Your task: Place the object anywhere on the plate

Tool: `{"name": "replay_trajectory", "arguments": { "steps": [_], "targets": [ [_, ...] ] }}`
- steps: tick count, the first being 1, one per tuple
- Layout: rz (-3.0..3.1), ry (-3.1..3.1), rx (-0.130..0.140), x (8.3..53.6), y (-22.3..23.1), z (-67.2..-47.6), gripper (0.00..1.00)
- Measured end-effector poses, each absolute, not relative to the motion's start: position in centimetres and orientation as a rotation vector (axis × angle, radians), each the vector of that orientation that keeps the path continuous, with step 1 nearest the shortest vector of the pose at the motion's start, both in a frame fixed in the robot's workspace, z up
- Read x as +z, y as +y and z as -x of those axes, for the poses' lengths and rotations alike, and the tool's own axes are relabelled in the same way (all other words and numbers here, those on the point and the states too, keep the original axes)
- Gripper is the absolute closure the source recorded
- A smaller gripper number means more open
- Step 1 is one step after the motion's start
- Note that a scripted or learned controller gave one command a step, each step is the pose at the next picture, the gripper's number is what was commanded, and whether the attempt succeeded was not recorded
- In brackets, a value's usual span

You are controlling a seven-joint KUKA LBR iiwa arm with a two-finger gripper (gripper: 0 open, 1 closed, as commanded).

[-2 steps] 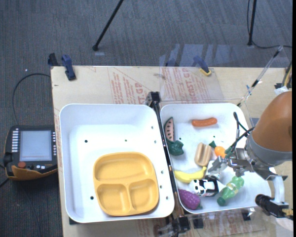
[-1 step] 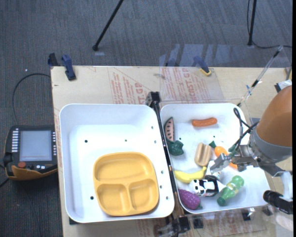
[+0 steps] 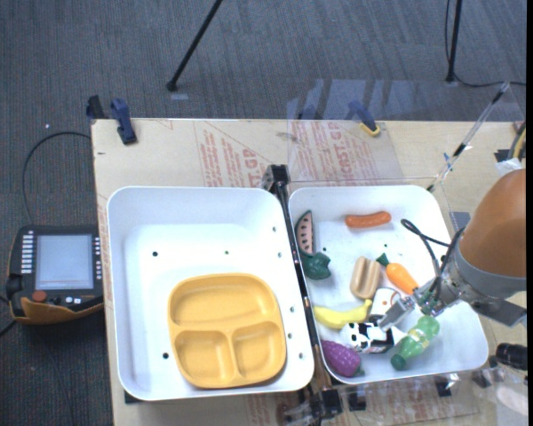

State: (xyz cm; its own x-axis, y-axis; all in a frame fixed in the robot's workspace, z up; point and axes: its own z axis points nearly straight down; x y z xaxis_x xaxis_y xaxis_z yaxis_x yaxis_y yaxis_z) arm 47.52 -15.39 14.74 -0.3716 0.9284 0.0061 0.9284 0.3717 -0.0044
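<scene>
The arm is low over the right bin, and the plate waits in the left bin.

The gripper (image 3: 398, 309) sits low among the toy foods in the right bin (image 3: 462, 340). I cannot tell if the jaws are open or closed, or which toy they are after. A banana (image 3: 342, 314) lies just to the left of the jaws, long side pointing across toward them. A black and white toy (image 3: 362, 334) is just below, and a green bottle (image 3: 416, 342) is close by on the right. The yellow plate (image 3: 227, 329) lies flat in the left bin (image 3: 129, 229), well apart, off to the left. So I think any toy must be lifted and carried left over the wall between the bins. The arm (image 3: 502, 238) reaches in from the right and bends down to the toys.
</scene>
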Motion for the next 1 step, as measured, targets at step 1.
{"name": "replay_trajectory", "arguments": {
  "steps": [1],
  "targets": [
    [1.504, -2.757, -0.002, 18.03, -14.52, -47.59, 0.0]
  ]
}}
